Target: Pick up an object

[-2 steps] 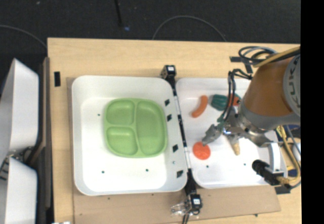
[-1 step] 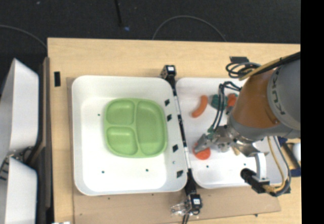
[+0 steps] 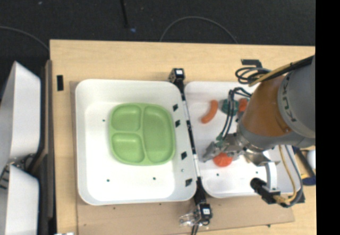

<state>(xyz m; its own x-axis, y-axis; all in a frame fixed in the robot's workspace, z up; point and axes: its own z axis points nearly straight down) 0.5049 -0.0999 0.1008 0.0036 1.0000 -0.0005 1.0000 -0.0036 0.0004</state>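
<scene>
The wooden bench [image 3: 159, 58] carries two shallow white bins side by side, their inner walls touching along a seam studded with black clips; bare wood runs as a wide strip along the far edge and as thin margins at the near edge and left side. The left bin [image 3: 90, 175] holds a green divided plate [image 3: 142, 134] lying flat near its centre, with open white floor all round it, widest toward the near edge and the left wall. The right bin [image 3: 197, 93] is far more crowded; the grey arm with its orange band [image 3: 265, 109] reaches in from the right and covers most of that bin's right half, cables looping over its far right corner. An orange sausage-shaped piece [image 3: 209, 112] lies tilted on the floor toward the far left part of the right bin, well clear of the walls. The gripper [image 3: 223, 150] hangs low near the bin's left wall, close to the seam; a red rounded object [image 3: 222, 160] sits just beneath and beside it, toward the near edge, touching or nearly so; whether the claw is released or clenched I cannot tell from here, nor whether the red thing is caught in it.
</scene>
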